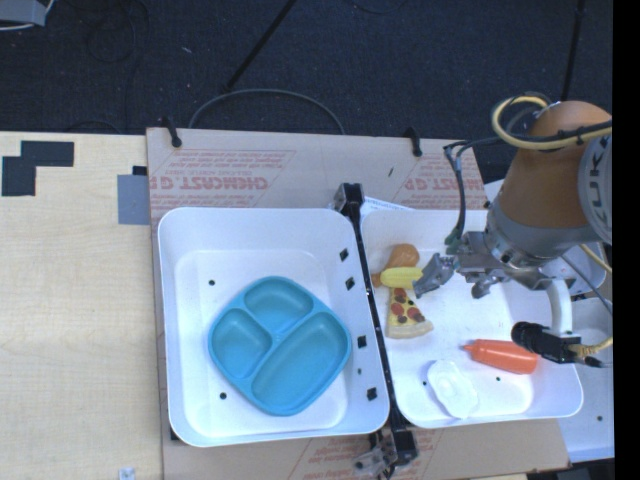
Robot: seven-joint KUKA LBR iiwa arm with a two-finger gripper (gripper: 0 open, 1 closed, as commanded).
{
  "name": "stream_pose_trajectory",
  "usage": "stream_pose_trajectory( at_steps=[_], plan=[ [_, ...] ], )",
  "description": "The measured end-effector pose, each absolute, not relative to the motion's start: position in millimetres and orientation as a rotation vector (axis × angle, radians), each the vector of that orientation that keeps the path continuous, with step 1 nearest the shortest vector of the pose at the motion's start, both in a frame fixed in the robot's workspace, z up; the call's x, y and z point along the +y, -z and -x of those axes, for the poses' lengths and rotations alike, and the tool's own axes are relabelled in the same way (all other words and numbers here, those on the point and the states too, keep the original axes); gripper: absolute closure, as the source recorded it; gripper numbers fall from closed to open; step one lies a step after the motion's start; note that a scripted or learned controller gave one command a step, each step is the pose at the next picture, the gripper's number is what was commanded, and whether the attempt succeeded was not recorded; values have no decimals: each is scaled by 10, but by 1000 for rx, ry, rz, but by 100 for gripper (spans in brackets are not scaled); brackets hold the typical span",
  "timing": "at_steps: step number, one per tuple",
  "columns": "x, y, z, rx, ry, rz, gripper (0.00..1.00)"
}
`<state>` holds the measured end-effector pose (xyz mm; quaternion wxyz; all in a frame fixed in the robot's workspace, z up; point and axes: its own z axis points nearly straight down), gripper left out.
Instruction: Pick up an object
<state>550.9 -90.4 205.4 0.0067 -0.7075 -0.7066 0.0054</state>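
Bench: a pale wooden bench (pixel 70 308) carried a cardboard sheet (pixel 260 173), and on that sheet stood two shallow white bins side by side.
Left bin: the left bin (pixel 190 238) held a blue divided plate (pixel 278 344), lying flat near the bin's middle and a little toward its front edge.
Right bin: the right bin (pixel 560 398) held all the small toy foods.
Pizza slice: a pizza slice (pixel 406 316) lay near the right bin's left wall, about midway along it.
Banana and bun: a yellow banana (pixel 398 278) lay just behind the pizza slice, touching a brown bun (pixel 404 255) behind it.
Carrot: an orange carrot (pixel 500 356) lay toward the bin's right side, near the front.
White piece: a white rounded piece (pixel 454 388) rested near the front edge, left of the carrot.
Gripper: the gripper (pixel 436 274) hung low just right of the banana and pizza slice; whether its fingers were parted or closed could not be told, and nothing was seen between them.
Arm: the grey arm with its orange band (pixel 555 168) covered the right bin's back right corner.
Obstruction: a black fitting (pixel 545 340) sat at the carrot's right end.
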Motion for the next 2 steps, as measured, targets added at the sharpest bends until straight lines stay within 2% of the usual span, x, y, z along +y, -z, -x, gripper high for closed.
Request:
stream_pose_trajectory(
  at_steps=[1,2],
  plan=[
    [-904,-2127,-5537,-2220,-3,2218,0],
    [-929,-1686,-5526,-2217,-8,2216,0]
  ],
)
